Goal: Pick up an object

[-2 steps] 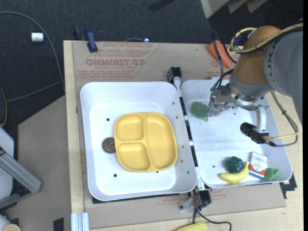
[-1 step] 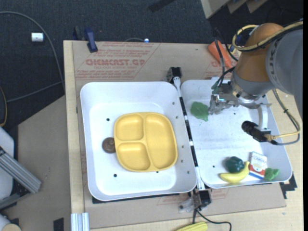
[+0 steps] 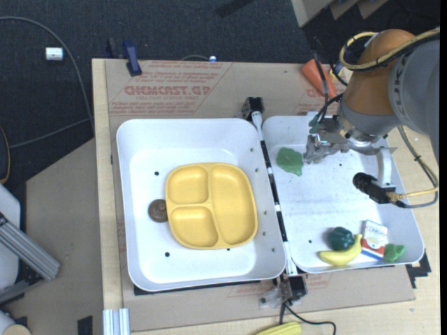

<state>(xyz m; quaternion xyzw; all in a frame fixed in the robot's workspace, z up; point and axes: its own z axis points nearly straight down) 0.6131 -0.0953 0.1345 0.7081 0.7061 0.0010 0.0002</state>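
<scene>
Two-finger gripper [image 3: 316,147] lowered into the right white bin [image 3: 318,211], just beside a flat light-green piece [image 3: 290,161] at the bin's upper left; jaw state cannot be told. Near corner: yellow plastic banana [image 3: 341,255], dark green round object [image 3: 341,237], small printed carton [image 3: 374,238]. Left white bin [image 3: 136,208]: yellow three-compartment plate [image 3: 210,206], small brown disc [image 3: 158,210] touching its left edge.

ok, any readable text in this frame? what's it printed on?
"CHEMCAST GP": red print on the brown board behind the left bin.
Smaller red lines above and below it: too blurred to read.
Red print on the board near the right bin: unreadable.
Small carton in the right bin: print too small to read.
</scene>
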